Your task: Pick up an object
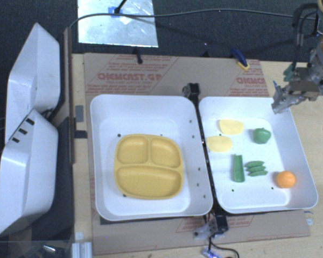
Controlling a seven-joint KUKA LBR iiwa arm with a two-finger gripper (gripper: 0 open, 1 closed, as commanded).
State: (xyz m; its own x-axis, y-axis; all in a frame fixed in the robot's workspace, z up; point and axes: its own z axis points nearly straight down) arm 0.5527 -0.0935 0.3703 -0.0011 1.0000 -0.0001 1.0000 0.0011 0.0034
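Claw (281, 102) above right bin's (301, 144) far corner, grip state indiscernible, arm cropped.

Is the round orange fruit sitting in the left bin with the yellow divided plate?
No, the round orange fruit lies in the right white bin, while the yellow divided plate sits alone in the left one.

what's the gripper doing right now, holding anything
Gripper: above the far right corner of the right bin, with nothing seen between its fingers; open or shut cannot be told.
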